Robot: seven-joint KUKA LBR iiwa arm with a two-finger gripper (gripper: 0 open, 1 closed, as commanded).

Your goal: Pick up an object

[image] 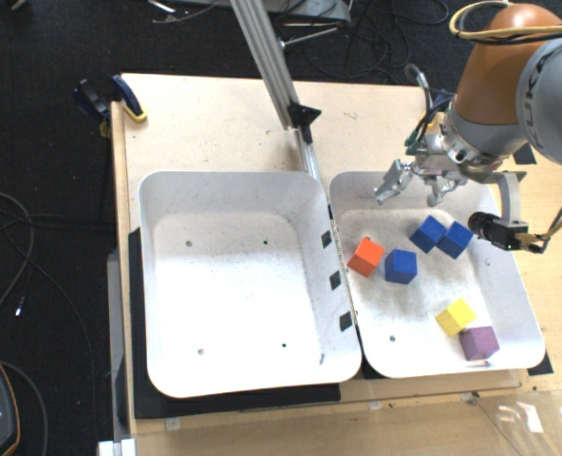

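Camera view looks down on a wooden bench [215, 131] with two white bins side by side. On the far side of the right bin [523, 293] hangs the gripper [416, 186], its two metal fingers [389, 184] spread wide apart with nothing between them, tips just above the bin's back edge. All the blocks lie in the right bin: an orange block [365, 256] near the left wall, a blue block [401, 266] just beside it, and two more blue blocks [442, 236] touching each other nearer the gripper. Toward the near right corner a yellow block [455, 316] touches a purple block [478, 342]. The left bin [234, 283] sits alongside, and a blue and yellow clamp [120, 98] grips the bench's far left corner.
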